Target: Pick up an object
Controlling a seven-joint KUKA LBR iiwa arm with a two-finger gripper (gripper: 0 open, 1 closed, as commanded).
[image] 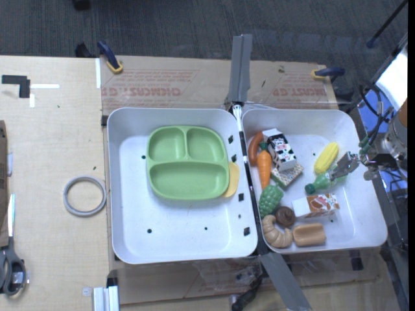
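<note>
My gripper point(343, 166) hangs over the right side of the right bin point(363, 229), open, with nothing between its fingers. Just left of it lie a yellow corn cob point(326, 157) and a small green toy point(318, 185). Below them is an orange-and-white carton point(316, 205). Further left in this bin are a cow-patterned milk carton point(280, 149), a carrot point(264, 167), a bumpy green vegetable point(270, 199), a chocolate donut point(284, 216), a croissant point(277, 235) and a bread loaf point(308, 234).
The left bin point(130, 232) holds a green divided plate point(188, 162) with a yellow piece point(233, 179) at its right edge. On the bench to the left lie a roll of tape point(85, 195) and scissors point(11, 267).
</note>
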